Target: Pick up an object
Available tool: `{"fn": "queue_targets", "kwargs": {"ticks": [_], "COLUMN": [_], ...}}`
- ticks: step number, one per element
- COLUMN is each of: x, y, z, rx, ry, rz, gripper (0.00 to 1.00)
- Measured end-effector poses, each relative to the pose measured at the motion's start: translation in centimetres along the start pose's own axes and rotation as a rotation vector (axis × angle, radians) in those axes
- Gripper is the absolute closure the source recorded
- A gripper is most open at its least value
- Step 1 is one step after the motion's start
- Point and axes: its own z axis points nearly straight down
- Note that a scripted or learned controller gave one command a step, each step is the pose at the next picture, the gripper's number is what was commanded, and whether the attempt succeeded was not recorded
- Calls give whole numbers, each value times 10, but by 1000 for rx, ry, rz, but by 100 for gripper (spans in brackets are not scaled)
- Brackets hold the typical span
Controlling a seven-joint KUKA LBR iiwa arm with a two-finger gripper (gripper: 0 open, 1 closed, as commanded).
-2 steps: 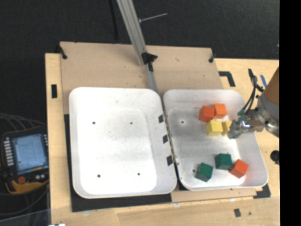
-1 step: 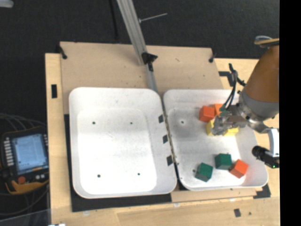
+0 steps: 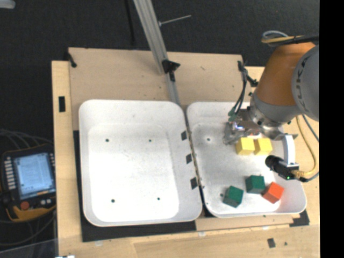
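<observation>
In the right bin (image 3: 215, 198) two yellow blocks lie side by side: one (image 3: 246, 146) on the left, the other (image 3: 263, 145) to its right. My gripper (image 3: 234, 134) hangs over the bin's upper part, just up and left of the left yellow block, under the arm's orange band. Near the bin's front edge lie two green blocks (image 3: 233, 196) (image 3: 255, 184) and an orange-red block (image 3: 273, 192). The wrist hides the fingertips.
The left bin (image 3: 86, 144) sits beside the right one, with small clips along the shared rim (image 3: 189, 157). A slanted metal pole (image 3: 153, 31) rises behind the bins. A black cable fitting (image 3: 280, 167) hangs by the arm at the right. A handheld pendant (image 3: 29, 179) lies far left.
</observation>
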Motion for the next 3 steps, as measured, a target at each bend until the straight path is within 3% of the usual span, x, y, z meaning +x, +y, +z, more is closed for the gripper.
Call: {"fn": "queue_targets", "kwargs": {"ticks": [2,3], "x": [88,148], "y": [42,60], "z": [-6,-16], "rx": [1,0], "ry": [-1,1], "rz": [2,-1], "gripper": [100,100]}}
